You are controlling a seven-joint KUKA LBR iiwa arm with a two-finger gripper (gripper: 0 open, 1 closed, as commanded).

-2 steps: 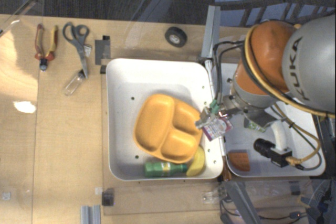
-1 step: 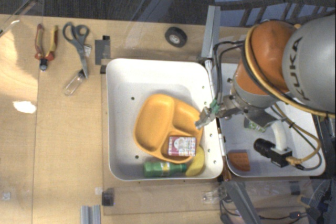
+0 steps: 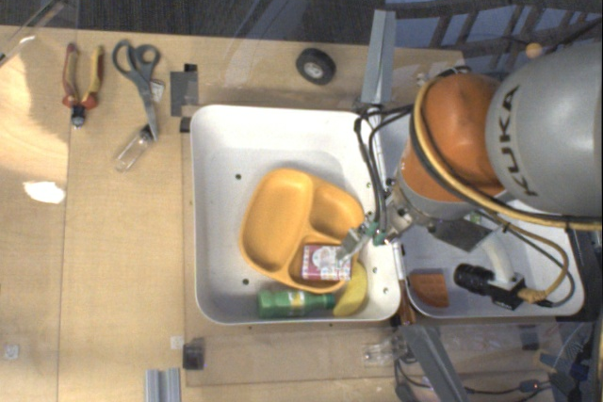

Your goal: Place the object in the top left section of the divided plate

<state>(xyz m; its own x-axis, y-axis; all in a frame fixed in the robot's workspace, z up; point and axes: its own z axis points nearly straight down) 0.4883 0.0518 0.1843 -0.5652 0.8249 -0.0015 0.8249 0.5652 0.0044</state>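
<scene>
A yellow divided plate [image 3: 283,221] lies tilted in the left white bin [image 3: 217,202]. A red carton [image 3: 321,265] rests in the plate's lower right section. My gripper [image 3: 358,242] hangs over the plate's right rim, just above and to the right of the carton, its tip touching or nearly touching the carton's top corner. A green bottle [image 3: 286,301] lies on its side under the plate's front edge. Beside it, a yellow banana [image 3: 354,293] sits in the bin's front right corner. The arm's orange band [image 3: 457,141] covers much of the right bin.
A brown block [image 3: 430,287] lies in the right bin [image 3: 490,311] near its front left corner. On the bench behind the bins are red pliers [image 3: 81,80], scissors [image 3: 141,75], a small black block [image 3: 186,87] and a black tape roll [image 3: 316,66].
</scene>
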